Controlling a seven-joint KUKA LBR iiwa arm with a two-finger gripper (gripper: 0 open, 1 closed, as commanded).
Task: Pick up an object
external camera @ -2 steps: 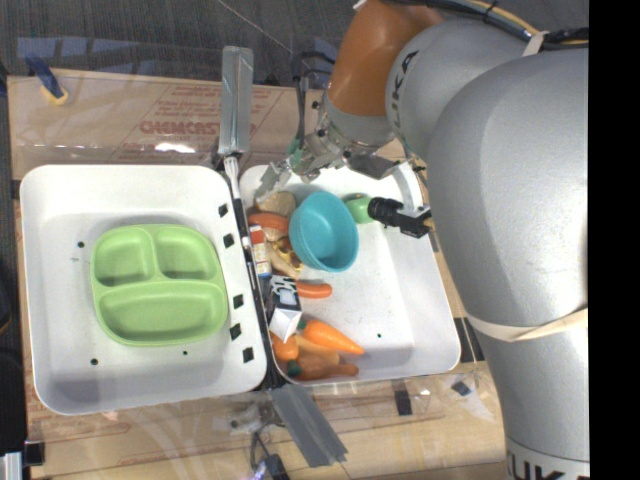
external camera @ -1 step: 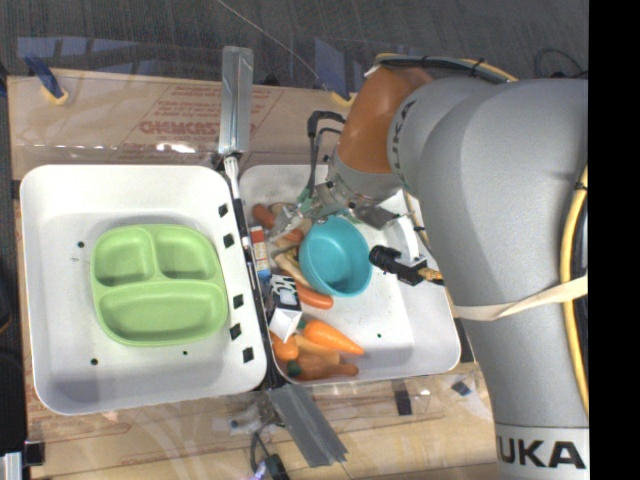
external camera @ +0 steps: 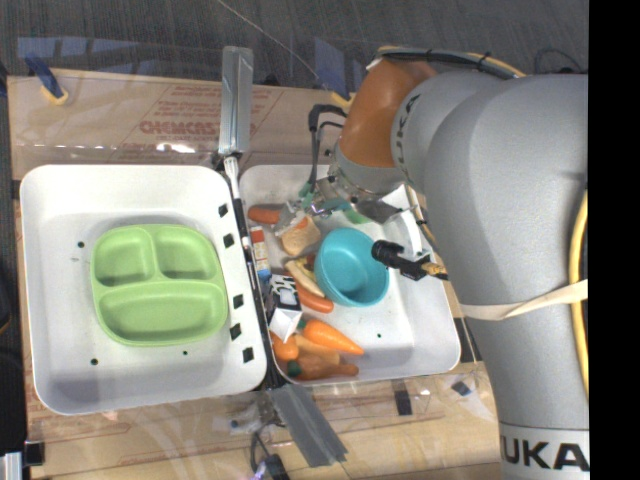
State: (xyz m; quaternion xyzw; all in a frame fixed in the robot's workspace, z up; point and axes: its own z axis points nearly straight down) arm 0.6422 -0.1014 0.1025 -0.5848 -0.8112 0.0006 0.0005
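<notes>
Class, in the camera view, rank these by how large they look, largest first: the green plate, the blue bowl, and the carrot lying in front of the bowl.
1. Green plate
2. Blue bowl
3. Carrot

The gaps in size are plain.

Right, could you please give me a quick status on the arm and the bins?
Gripper low in right bin, grasp hidden. Teal bowl and toy carrots lying loose there. Green divided plate alone in left bin.

Hand (external camera: 318, 200) mostly hidden under the wrist, right bin's (external camera: 430, 353) far corner covered, arm cut off at right
</notes>
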